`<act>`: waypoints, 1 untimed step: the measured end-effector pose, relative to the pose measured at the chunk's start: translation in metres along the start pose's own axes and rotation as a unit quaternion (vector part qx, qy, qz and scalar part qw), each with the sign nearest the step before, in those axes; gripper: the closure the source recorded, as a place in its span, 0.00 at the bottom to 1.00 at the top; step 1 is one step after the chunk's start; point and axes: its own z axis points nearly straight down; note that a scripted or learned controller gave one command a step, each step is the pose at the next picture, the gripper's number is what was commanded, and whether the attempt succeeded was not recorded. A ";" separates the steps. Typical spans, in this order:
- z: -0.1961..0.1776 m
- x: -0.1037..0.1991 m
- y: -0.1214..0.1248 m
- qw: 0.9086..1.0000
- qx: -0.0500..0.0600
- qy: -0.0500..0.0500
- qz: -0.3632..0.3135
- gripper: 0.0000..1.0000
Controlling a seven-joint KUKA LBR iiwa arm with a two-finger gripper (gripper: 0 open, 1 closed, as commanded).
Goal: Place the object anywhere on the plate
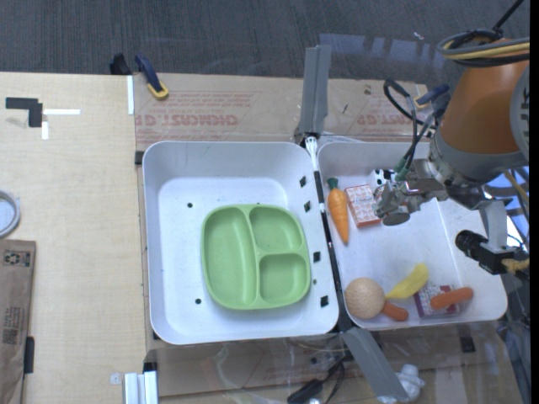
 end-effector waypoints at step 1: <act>0.012 0.062 -0.022 0.990 0.000 0.000 -0.138 1.00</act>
